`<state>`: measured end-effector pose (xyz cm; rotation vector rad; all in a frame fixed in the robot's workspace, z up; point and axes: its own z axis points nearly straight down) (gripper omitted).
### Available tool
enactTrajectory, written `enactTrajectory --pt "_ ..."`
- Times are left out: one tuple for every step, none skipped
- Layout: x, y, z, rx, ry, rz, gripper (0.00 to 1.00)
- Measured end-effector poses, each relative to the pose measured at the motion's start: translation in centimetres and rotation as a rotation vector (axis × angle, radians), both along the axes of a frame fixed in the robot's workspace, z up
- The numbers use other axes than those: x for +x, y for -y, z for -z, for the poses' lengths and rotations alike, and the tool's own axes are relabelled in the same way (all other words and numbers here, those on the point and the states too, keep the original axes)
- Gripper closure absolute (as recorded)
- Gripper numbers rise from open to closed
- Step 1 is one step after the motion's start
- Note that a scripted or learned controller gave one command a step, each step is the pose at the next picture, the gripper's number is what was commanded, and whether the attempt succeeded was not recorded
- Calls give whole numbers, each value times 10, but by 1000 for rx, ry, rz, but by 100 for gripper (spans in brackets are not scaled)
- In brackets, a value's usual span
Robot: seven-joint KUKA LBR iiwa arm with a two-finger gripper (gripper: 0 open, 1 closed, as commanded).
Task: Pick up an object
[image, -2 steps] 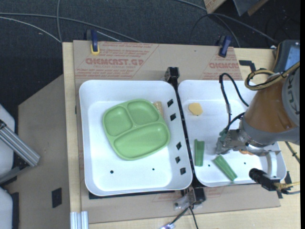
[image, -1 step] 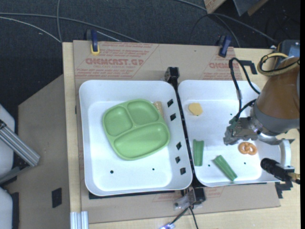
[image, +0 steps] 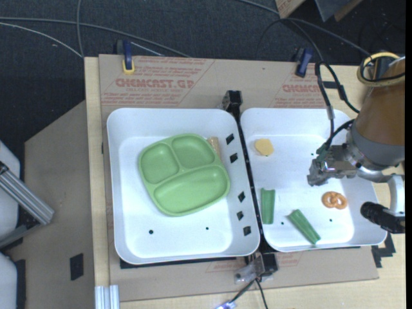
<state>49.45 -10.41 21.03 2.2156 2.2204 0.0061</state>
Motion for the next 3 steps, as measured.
enactTrajectory --pt "1 0 -31 0 -1 1 100" --pt "33 -50 -36 2 -3 -5 100" --pt "65 -90 -41 2 -3 -4 100"
